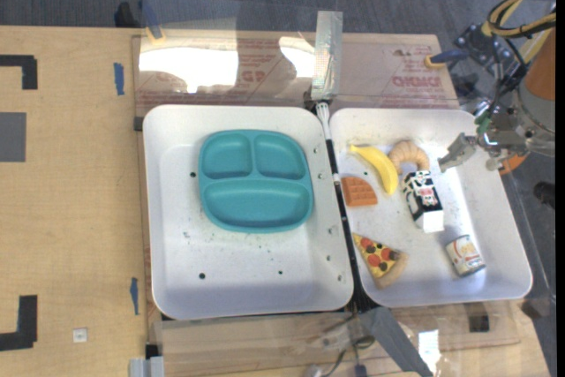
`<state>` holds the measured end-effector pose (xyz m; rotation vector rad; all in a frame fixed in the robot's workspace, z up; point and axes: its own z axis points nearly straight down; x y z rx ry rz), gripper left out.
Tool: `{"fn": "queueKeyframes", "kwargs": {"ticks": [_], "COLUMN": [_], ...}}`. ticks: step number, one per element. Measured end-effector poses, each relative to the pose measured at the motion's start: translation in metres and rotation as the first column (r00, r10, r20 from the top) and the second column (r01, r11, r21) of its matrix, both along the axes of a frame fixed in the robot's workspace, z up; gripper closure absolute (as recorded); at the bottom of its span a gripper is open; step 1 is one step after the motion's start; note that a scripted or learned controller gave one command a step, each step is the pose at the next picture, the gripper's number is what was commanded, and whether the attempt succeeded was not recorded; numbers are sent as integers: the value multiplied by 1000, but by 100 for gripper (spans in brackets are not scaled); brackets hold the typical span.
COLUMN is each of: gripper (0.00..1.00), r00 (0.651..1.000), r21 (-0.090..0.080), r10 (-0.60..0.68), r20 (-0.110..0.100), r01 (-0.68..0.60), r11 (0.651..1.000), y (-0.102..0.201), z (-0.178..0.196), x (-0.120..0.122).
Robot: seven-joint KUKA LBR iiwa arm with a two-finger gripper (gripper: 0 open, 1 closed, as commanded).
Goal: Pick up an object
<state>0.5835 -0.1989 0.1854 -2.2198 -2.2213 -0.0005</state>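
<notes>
Most of the arm is cut off at the right edge, a tangle of cables and grey metal, and the gripper [461, 151] is hard to read from here. It hangs at the right bin's [512, 225] upper right rim, tilted in toward the toys, and I cannot tell whether the jaws are open or closed; nothing shows between them.

In that bin sits a yellow banana [378, 167], a tan croissant [410, 154] just beside it, an orange waffle [358, 192], a pizza slice [381, 257], a black-and-white carton [424, 199] and a small can [464, 255] lying near the front right.

The left bin [168, 269] holds a teal divided plate [256, 181], flat and upright. Both bins rest on the table [62, 190].
</notes>
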Motion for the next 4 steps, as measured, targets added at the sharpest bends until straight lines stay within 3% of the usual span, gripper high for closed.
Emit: {"fn": "queueKeyframes", "kwargs": {"ticks": [1, 2, 4], "gripper": [0, 0, 0], "r00": [989, 971, 954], "r21": [-1, 1, 0], "r10": [-148, -241, -300], "r20": [9, 3, 3], "r01": [148, 241, 300], "r11": [989, 971, 954], "y": [59, 95, 107], "z": [-97, -98, -98], "x": [53, 36, 28]}}
